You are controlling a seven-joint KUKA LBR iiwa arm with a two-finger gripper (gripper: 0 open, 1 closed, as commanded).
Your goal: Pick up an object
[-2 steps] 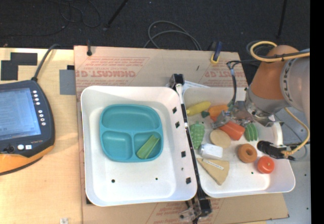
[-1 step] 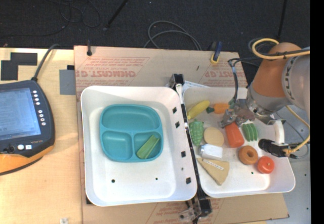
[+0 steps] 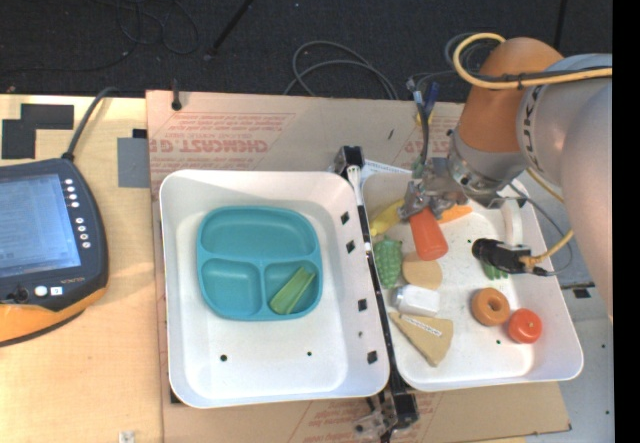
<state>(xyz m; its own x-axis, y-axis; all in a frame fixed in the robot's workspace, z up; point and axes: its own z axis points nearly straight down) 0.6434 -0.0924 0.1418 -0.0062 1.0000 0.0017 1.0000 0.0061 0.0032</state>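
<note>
My gripper [image 3: 427,203] hangs over the far left part of the right bin [image 3: 560,356]. Directly below it, and touching it in this view, is a red-orange cylinder [image 3: 429,237], slightly tilted; whether it is gripped is not visible. Around it lie a yellow piece [image 3: 384,220], a green knobbly item [image 3: 388,261], a tan slice [image 3: 423,274] and an orange carrot-like piece [image 3: 456,214].
Nearer the front of the right bin are a white block [image 3: 418,299], a tan wedge [image 3: 426,336], a brown doughnut [image 3: 490,306] and a red item [image 3: 524,326]. The left bin [image 3: 190,351] holds a teal divided plate [image 3: 232,249] with a green piece [image 3: 293,290] in one compartment. A tablet [image 3: 45,231] sits at far left.
</note>
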